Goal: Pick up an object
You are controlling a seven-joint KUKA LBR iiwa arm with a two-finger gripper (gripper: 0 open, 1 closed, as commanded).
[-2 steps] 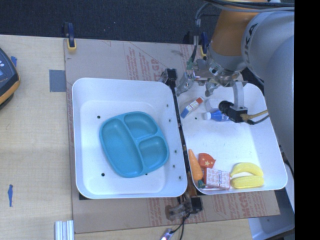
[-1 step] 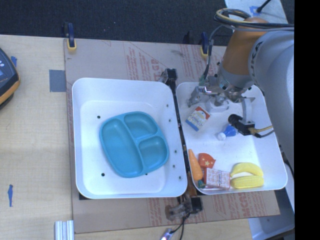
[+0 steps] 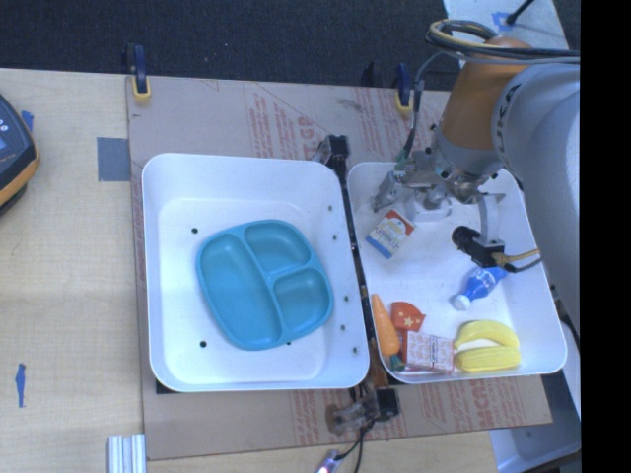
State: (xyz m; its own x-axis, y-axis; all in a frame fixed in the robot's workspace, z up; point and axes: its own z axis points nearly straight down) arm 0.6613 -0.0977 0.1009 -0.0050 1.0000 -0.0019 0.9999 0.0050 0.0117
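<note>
The grey arm with its orange band (image 3: 481,97) reaches in from the right of the camera view, and the claw (image 3: 414,193) is low over the far part of the right bin (image 3: 434,269), near its far left corner. From this view I cannot tell if the claw is apart or together. The object nearest to it is a small carton (image 3: 389,233), white with blue and red print, which lies tilted on the bin floor just beside the claw, on the side toward the viewer, close to the left wall of this bin. A small blue bottle (image 3: 480,286) lies on its side more to the right, about in the middle of the bin. Along the near wall there are an orange carrot (image 3: 385,325) at the left, a red piece (image 3: 406,316) touching it, a pink packet (image 3: 429,353) just beside them, and a yellow banana (image 3: 486,346) at the right. The left bin (image 3: 177,215) holds a blue divided plate (image 3: 264,284) with three compartments, lying flat near its centre. Both bins stand on a brown cardboard sheet (image 3: 266,116), which is fixed to the wooden table (image 3: 59,294) with blue clamps (image 3: 139,67) at the far edge.
</note>
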